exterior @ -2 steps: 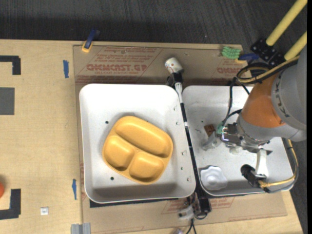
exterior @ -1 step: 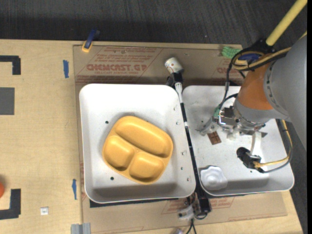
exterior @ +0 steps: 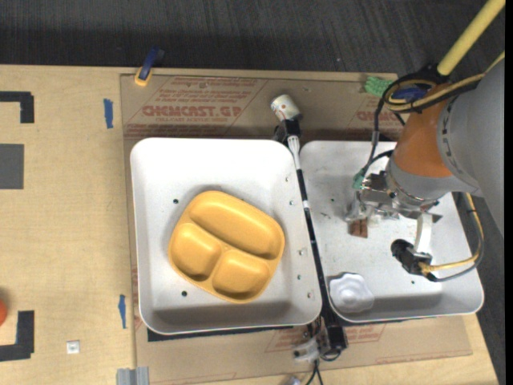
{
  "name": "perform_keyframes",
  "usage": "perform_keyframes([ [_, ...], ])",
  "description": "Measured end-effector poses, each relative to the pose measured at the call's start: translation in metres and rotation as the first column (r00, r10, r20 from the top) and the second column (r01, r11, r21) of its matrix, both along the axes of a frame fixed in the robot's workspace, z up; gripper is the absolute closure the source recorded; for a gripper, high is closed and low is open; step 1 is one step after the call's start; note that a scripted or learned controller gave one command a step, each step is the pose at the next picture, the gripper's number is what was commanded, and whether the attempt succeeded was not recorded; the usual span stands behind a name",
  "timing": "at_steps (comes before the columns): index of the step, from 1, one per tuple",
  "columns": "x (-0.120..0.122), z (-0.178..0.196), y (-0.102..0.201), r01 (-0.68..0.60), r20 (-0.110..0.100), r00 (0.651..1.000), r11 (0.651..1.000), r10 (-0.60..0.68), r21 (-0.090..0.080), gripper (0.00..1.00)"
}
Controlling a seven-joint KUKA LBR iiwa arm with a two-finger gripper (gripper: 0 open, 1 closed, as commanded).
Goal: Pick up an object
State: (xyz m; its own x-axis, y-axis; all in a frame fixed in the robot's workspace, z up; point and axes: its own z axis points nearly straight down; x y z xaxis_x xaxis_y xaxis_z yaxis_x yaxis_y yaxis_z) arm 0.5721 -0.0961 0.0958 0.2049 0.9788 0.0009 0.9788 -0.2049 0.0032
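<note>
My gripper (exterior: 360, 213) hangs low over the left half of the right bin (exterior: 449, 295), pointing down. Right under its tip sits a small brown object (exterior: 360, 228); whether the gripper touches it I cannot tell. A white crumpled-looking object (exterior: 350, 290) lies at the near left corner of the same bin. In the left bin (exterior: 152, 215) rests a large yellow divided plate (exterior: 226, 244), upside down, covering most of the bin's floor.
The grey arm with its orange band (exterior: 421, 147) reaches in over the right bin's far right part. A black connector with a yellow cable (exterior: 413, 259) hangs over that bin. A white knob (exterior: 282, 105) stands behind the bins' shared wall.
</note>
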Motion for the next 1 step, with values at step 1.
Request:
perform_keyframes([
  [1, -0.0442, 0.0887, 0.0165, 0.381, -0.004, 0.925, 0.925, -0.381, -0.001, 1.00],
])
